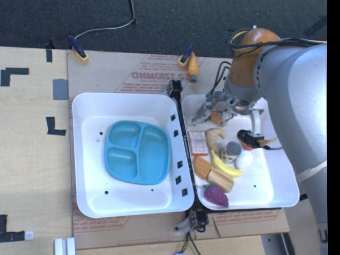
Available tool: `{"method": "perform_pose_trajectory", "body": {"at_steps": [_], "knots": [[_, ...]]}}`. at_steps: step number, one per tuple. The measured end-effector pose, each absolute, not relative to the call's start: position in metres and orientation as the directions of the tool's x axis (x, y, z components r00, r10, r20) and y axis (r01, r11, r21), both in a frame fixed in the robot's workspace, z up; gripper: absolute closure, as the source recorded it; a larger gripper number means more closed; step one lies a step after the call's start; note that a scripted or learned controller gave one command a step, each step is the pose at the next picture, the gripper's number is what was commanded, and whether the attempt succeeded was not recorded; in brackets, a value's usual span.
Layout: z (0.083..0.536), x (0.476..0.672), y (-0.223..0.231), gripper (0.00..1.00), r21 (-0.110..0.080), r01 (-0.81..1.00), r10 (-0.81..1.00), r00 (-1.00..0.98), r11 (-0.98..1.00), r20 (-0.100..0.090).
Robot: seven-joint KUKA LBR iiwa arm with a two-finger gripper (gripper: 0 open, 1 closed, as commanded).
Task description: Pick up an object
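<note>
Where the bench starts on the left, bare pale wood gives way to a cardboard sheet, and on it sits the left bin (85,142) with a blue divided plate (138,152) lying flat near its middle, its single large compartment toward the right. A black clip strip (179,142) joins the two bins. Just past it, in the right bin (276,187), the toy food lies in a cluster along the left half: a small red-and-white card (197,142) against the wall, a tan croissant (214,137) curling beside it, a round orange cracker (202,167), and a yellow banana (224,165) whose long axis runs on a slant from upper left to lower right, its slightly curved body touching a tan bread roll (221,180) below. A purple bunch of grapes (216,195) sits nearest the front wall. Above the cluster hangs the gripper (212,112), its grey fingers spread apart with nothing between them, close over the croissant at the bin's back. Behind it rises the grey arm (297,100) with its orange band.
</note>
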State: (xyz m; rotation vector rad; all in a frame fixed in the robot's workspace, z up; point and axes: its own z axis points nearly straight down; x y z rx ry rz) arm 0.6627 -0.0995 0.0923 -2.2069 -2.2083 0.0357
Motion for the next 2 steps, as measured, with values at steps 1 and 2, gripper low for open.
{"method": "perform_pose_trajectory", "body": {"at_steps": [1,2], "knots": [[0.166,0.61,-0.128,0.0,0.0,1.0,1.0,0.0,0.0,-0.002],[0.086,0.641,-0.12,0.0,0.003,1.0,1.0,-0.001,0.001,-0.002]]}}
